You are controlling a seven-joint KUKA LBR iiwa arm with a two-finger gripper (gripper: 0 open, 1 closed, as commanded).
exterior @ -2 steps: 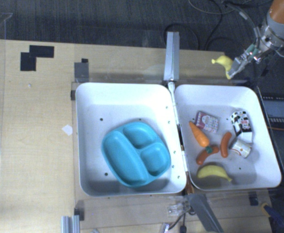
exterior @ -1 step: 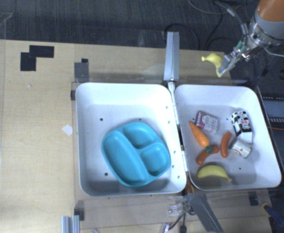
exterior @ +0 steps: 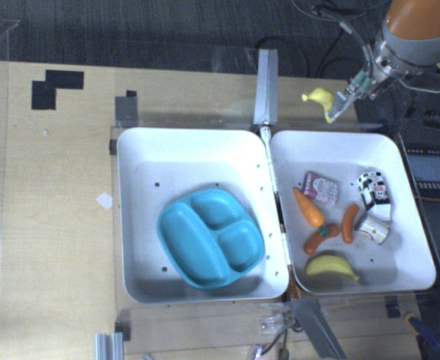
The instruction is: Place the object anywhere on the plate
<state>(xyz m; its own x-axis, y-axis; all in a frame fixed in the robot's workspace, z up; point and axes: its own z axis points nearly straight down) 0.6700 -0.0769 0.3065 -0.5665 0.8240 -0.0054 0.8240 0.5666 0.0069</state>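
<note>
A single fixed camera looks down at a slant from above the light wooden bench, far enough back to take in both shallow white bins side by side. The dark floor lies toward twelve o'clock, and the grey-and-orange arm enters at two o'clock.

Two white bins are seen — the left bin and the right bin — on a pale tan bench marked with black shapes. A light blue plate is shown against the white. In the right bin, an orange carrot, a yellow banana, a reddish-orange sausage, a maroon-and-white packet and a black-and-white spotted carton are found. The arm is coloured orange above grey — a yellow banana-like piece is seen outside the bins
</note>
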